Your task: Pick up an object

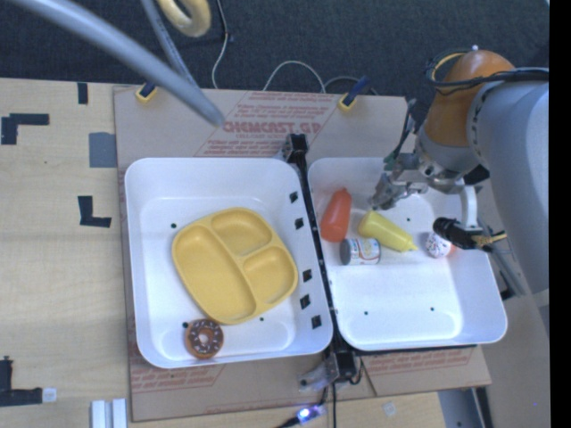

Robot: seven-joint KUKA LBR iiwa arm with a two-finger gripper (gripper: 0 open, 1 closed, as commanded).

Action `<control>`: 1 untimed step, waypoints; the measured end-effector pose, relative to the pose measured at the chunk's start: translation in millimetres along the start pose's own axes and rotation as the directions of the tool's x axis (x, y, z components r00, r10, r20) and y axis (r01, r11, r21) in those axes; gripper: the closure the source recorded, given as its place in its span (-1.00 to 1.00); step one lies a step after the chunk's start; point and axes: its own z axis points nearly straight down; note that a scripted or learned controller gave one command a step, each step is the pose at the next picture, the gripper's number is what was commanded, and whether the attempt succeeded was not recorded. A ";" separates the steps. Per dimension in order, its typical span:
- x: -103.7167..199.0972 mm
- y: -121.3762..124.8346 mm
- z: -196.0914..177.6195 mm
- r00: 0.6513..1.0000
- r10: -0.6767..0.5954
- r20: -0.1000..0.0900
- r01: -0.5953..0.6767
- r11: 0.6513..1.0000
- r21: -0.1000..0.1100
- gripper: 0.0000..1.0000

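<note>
Gripper hangs low over the right bin, its tips just at twelve o'clock of the yellow bottle; whether the jaws are apart, I cannot tell. Orange bottle lies at nine o'clock, small can at seven. Left bin holds a yellow tray and doughnut.

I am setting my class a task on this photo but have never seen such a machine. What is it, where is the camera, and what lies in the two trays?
One camera looks down at a slant. The grey robot arm enters from the right; its gripper hangs low in the right bin, just above a yellow bottle. Nearby lie an orange bottle, a small can and a small white cup. The left bin holds a yellow divided plate and a toy donut. Nothing looks held.
</note>
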 end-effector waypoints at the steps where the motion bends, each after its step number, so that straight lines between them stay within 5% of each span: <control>1: 1.8 -0.6 -63.9 1.000 0.002 -0.001 -0.002 1.000 -0.007 1.00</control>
